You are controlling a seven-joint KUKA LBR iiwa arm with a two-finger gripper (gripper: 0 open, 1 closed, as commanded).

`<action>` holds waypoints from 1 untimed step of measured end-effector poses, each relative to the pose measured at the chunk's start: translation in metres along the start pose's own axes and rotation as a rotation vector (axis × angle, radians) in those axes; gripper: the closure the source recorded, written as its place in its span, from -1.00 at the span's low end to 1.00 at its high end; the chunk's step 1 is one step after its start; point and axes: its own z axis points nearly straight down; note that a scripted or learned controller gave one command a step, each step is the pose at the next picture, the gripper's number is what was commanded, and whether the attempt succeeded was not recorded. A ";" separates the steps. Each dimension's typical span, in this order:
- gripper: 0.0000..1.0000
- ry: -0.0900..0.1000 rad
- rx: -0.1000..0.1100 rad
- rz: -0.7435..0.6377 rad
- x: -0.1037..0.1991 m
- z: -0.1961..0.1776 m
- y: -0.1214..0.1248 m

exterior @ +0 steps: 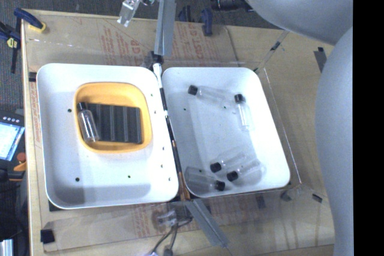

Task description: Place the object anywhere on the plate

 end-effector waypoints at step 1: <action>1.00 0.000 0.000 -0.003 0.000 -0.010 0.001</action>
